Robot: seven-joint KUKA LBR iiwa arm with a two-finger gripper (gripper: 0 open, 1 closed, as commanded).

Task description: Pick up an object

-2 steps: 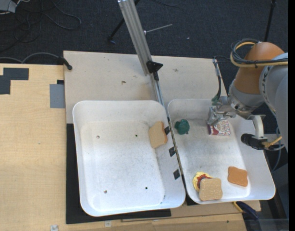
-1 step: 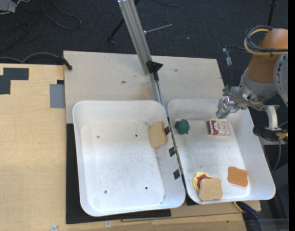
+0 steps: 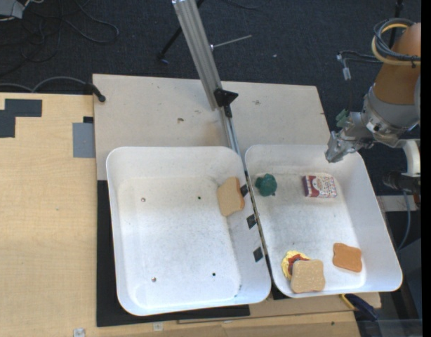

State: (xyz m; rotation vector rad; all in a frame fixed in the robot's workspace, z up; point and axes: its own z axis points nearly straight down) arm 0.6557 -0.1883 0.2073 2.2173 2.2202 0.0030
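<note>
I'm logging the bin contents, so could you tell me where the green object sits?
The green object lies in the right bin, at its upper left near the divider, left of the red-and-white packet.

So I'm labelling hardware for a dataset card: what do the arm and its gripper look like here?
The arm is grey metal with a wide orange band above the wrist. A loop of dark and yellowish cable circles its top, and a thin cable with a small connector sticks out to its side. The gripper is a small grey metallic piece tapering to a narrow tip. No markings are legible.
</note>
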